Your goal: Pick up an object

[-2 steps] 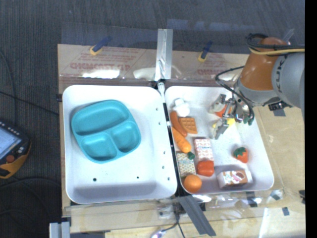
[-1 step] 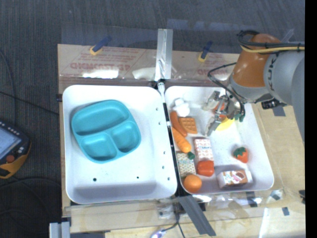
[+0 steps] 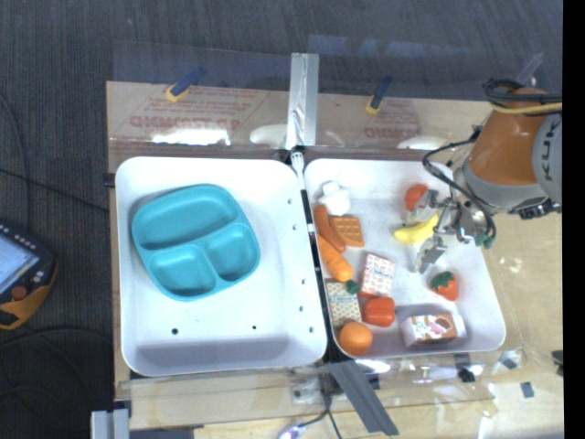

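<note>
My gripper (image 3: 437, 241) hangs over the right part of the right bin (image 3: 475, 327), open, with nothing between its fingers. A yellow banana (image 3: 413, 233) lies just to its left, close to the fingertips. Behind the banana sits a red tomato (image 3: 416, 195), and a strawberry (image 3: 445, 284) lies just in front of the gripper. Along the bin's left side are a white piece (image 3: 334, 197), a waffle-like piece (image 3: 347, 230) and a carrot (image 3: 335, 256). Toward the front lie a pink box (image 3: 377, 273), a red pepper (image 3: 378, 311), an orange (image 3: 356, 337) and a small carton (image 3: 430, 328).
The left bin (image 3: 151, 337) holds a blue divided tray (image 3: 194, 239). A metal post (image 3: 302, 99) stands behind the wall between the two bins. Cables loop near the arm's orange band (image 3: 507, 149) at the right.
</note>
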{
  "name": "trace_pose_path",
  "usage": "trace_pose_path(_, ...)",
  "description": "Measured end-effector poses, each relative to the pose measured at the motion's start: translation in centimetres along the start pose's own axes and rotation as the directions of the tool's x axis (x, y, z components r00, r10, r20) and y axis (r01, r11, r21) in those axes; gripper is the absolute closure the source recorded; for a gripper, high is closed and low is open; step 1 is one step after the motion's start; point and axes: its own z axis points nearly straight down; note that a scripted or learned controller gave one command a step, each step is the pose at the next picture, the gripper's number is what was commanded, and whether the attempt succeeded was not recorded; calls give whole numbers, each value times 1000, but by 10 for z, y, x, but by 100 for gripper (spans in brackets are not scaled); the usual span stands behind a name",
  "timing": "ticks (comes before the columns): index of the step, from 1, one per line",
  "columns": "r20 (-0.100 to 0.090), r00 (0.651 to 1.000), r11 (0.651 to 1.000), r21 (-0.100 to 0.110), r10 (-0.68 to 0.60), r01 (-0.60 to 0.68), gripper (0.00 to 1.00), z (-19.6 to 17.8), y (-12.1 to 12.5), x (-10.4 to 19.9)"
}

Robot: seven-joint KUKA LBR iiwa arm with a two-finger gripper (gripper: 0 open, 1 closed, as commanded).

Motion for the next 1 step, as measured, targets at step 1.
trace_pose_path(1, -6, 1000, 1000, 0, -25, 25, 0, 1, -1, -16)
